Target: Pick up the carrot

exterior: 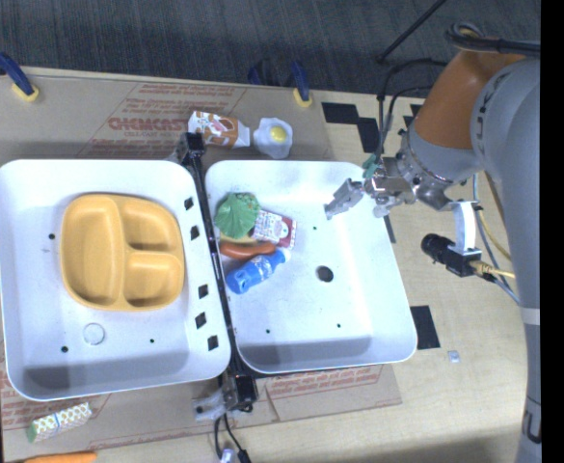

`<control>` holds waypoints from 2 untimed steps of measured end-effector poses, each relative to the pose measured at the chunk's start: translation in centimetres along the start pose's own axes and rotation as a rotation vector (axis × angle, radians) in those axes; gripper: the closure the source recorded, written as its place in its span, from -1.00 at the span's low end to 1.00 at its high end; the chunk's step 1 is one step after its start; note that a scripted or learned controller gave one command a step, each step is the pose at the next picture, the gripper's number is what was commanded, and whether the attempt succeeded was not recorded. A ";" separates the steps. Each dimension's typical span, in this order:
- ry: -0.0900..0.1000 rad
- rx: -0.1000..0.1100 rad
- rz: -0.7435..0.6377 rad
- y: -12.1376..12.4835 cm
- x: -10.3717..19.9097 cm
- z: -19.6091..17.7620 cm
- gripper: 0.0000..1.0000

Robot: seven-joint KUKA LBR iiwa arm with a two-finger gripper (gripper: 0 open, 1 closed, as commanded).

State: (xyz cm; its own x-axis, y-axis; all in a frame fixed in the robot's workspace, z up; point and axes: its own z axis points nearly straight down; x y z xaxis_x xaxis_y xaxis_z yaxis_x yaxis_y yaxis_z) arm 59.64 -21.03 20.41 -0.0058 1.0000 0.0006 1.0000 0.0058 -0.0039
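The gripper point(344, 201) hangs over the right bin's point(359, 336) far right side; whether its fingers are parted cannot be told. The carrot point(246, 249) lies wedged between a green vegetable point(235, 213), packet point(274, 228) and blue bottle point(255, 271), so a descent risks snagging neighbours.

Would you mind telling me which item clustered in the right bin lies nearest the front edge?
The blue bottle, lying on its side just below the orange carrot; the green vegetable and red-and-white packet sit further back.
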 end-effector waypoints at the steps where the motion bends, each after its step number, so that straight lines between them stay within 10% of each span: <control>1: 0.001 0.002 -0.005 0.0 0.1 -1.0 1.00; 2: -0.003 -0.003 -0.507 -3.6 0.0 -13.0 1.00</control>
State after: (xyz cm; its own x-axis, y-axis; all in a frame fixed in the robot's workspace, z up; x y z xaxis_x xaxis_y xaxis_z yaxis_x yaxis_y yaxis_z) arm 56.05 -21.08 33.46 -0.4908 0.8713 -0.0017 0.8713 0.4908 -0.0007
